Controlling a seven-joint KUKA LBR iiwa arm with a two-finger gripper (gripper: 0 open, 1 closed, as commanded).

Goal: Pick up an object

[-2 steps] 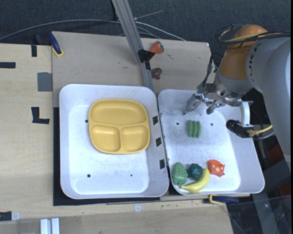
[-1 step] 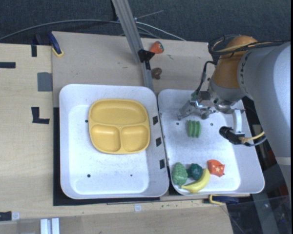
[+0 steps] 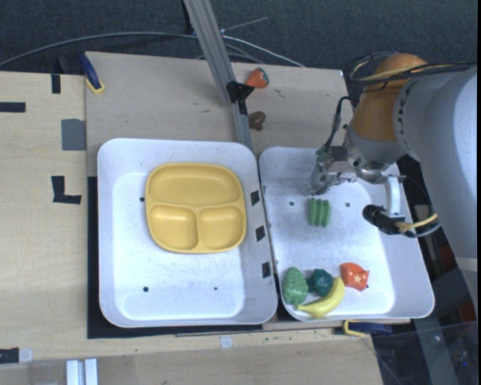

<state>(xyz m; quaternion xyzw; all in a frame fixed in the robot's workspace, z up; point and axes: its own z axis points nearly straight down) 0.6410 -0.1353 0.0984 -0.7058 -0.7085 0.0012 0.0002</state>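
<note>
The tool [image 3: 324,180] hangs low over the far part of the right bin [image 3: 401,275], at the end of the grey arm [image 3: 433,127] with its orange band [image 3: 377,107]. Whether its fingers are apart or together cannot be told from this slanted view; nothing is seen between them. Just in front of the tool, on the bin floor, lies a small green ribbed toy vegetable [image 3: 318,212], close to the tool, though contact cannot be judged. Well nearer the camera from the tool, by the bin's front wall, a cluster sits together: a light green toy vegetable [image 3: 293,285], a dark green round toy [image 3: 321,281], a yellow banana [image 3: 327,301] and a red toy [image 3: 354,275]. To the tool's left, the other bin [image 3: 120,239] holds a yellow divided plate [image 3: 196,207]. No readable writing or brand appears on any object or on the surface [image 3: 32,239].
</note>
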